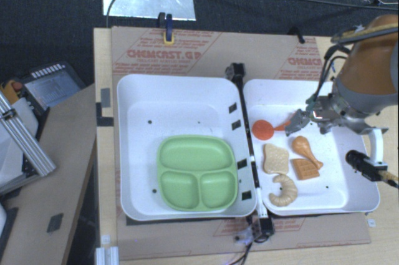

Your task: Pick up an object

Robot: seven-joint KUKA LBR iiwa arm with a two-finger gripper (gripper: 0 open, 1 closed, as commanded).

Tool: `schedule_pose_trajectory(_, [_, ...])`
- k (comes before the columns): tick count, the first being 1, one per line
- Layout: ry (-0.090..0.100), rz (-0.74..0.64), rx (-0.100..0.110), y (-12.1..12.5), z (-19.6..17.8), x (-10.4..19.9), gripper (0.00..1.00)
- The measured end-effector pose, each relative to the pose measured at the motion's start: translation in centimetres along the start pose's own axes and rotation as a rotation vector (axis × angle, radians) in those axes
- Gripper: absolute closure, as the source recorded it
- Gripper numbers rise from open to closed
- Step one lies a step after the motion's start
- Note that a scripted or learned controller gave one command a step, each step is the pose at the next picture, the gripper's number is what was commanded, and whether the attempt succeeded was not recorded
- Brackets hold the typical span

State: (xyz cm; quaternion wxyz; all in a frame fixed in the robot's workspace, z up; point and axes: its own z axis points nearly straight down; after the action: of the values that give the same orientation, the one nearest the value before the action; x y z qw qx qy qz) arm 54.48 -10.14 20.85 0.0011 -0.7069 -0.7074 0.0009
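You have two white bins side by side on a sheet of brown board printed in red with "CHEMCAST GP" (164, 54), the same wording partly showing again at the upper right. The left bin (140, 101) holds a green three-compartment plate (197, 171). In the right bin (349, 192) lie an orange spoon (264, 129), a slice of bread (276, 158), a croissant (284, 189), a drumstick (305, 149) and a small orange cracker (305, 168) touching the drumstick's lower side. The arm (373, 67) comes in from the right, and its gripper (298, 123) hangs low over the right bin just beside the spoon's handle end, above the drumstick. You cannot tell from here how wide the gripper is set or whether anything is in it. A yellow clamp (167, 30) grips the board's far edge.
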Motion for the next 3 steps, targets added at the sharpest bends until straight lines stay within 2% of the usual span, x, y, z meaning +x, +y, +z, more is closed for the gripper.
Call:
schedule_pose_trajectory(1, [0.001, 0.000, 0.001, -0.1, 6.3, -0.1, 0.00])
schedule_pose_trajectory(2, [-0.010, 0.004, -0.018, 0.2, 11.6, -0.8, 0.00])
schedule_pose_trajectory(3, [-0.015, 0.004, -0.033, 0.6, 10.0, -1.0, 1.00])
